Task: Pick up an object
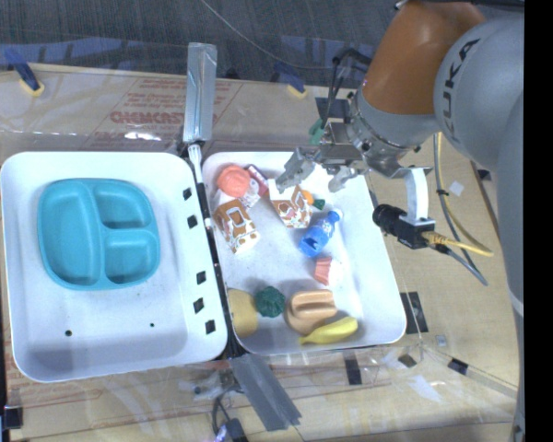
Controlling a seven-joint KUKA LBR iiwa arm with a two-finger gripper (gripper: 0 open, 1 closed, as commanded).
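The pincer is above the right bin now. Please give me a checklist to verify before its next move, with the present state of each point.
1. Pincer is over the right bin, near its far edge: ok.
2. Fingers are spread apart, nothing between them: ok.
3. A target lies below: the small carton is just under the fingertips: ok.
4. Target has free room around it: not ok, the orange ball and blue bottle lie close.
5. Height above the carton: cannot tell from this slanted view.
6. Left bin holds the teal tray, away from the arm: ok.
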